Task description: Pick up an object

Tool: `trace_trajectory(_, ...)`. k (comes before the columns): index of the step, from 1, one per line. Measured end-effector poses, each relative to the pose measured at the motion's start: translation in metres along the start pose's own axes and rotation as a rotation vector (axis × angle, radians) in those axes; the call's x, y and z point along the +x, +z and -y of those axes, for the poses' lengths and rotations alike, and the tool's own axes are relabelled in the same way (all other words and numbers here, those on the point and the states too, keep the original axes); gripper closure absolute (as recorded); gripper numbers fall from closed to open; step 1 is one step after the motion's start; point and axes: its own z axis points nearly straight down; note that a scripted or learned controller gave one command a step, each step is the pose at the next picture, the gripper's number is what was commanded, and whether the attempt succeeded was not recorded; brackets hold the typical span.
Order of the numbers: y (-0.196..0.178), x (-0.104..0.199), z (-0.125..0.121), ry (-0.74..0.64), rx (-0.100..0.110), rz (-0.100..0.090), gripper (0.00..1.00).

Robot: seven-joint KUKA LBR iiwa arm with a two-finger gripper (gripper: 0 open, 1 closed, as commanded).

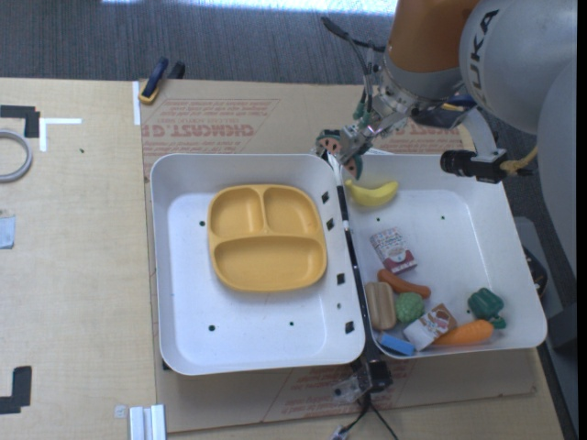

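My gripper (342,148) hangs over the far end of the divider between the two bins, just up and left of a yellow banana (371,192). The banana lies in the far left corner of the right bin (477,209). Nothing shows in the gripper. Further forward in that bin lie a small red and white carton (393,250), an orange sausage-like piece (404,286), a tan bread piece (380,305), a green leafy piece (410,308), a second small carton (431,324), a blue piece (396,345), a carrot (464,334) and a green pepper (486,303).
A yellow divided plate (267,237) sits in the left bin (183,273). The arm's orange band and grey body fill the upper right. A blue-handled tool (154,78) lies on the bench beyond the bins, on flat cardboard (211,122).
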Motion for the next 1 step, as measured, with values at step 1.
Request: trace_trajectory(1, -0.0998, 0.0011, 0.0342, -0.355, -0.003, 0.003, 1.0)
